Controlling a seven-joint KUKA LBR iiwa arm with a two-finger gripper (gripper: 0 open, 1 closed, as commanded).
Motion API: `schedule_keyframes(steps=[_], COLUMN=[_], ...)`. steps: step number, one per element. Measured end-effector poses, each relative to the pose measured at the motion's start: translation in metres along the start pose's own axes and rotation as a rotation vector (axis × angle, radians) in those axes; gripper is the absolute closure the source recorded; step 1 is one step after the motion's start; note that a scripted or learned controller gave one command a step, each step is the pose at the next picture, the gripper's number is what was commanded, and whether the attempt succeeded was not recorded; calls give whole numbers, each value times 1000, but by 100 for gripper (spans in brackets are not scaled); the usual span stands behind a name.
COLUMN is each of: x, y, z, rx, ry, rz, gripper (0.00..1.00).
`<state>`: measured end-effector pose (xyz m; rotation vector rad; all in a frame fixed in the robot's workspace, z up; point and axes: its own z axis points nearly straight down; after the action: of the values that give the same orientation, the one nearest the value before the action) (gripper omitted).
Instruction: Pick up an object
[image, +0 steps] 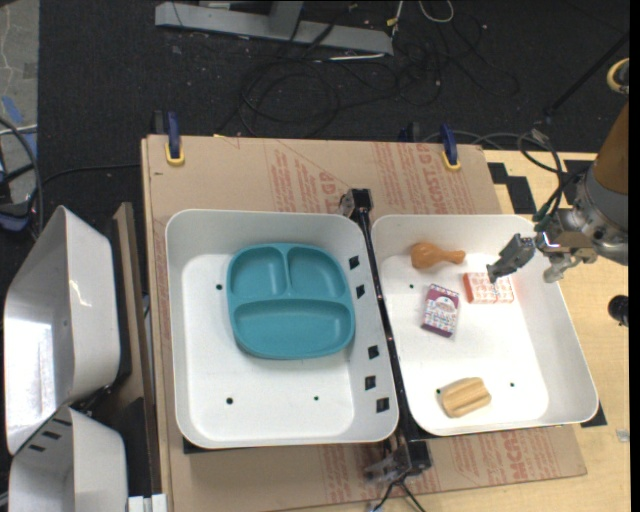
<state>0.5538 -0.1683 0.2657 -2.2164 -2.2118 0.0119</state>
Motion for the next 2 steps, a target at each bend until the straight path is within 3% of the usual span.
schedule_keyframes(steps=[1,2], x=[1,2], y=[2,7], z=[-7,55], rx=[-13,-10], ry=[-2,-2], rz=[-3,-1], gripper=[0,0])
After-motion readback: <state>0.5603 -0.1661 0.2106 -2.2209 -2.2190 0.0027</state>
